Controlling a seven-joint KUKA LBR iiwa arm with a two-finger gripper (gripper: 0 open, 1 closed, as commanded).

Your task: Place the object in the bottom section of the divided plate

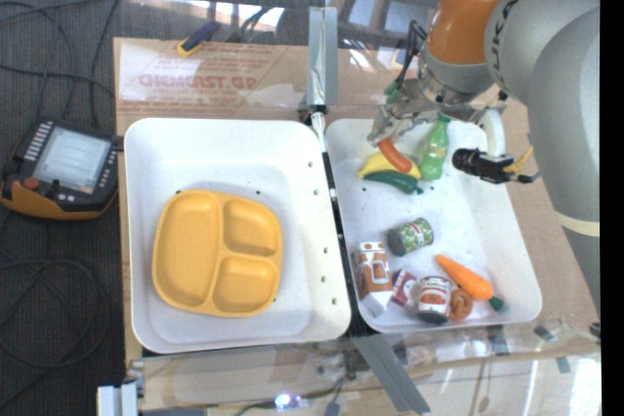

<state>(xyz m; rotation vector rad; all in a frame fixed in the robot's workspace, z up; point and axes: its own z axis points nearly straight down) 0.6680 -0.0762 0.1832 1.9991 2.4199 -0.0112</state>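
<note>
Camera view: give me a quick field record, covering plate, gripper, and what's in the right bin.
plate: yellow divided plate in left bin, nothing in its sections
gripper: gripper low over the right bin's far end
under gripper: red pepper, banana, green pepper, green bottle
elsewhere in right bin: green can, carrot, small cans and cartons

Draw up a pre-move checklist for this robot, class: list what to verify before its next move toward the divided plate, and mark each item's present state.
1. Divided plate lies flat in the left bin: ok.
2. Plate's sections hold nothing: ok.
3. Gripper is over the right bin, near the banana and green bottle: ok.
4. Object held between the fingers: cannot tell.
5. Carrot lies apart from the gripper: ok.
</note>
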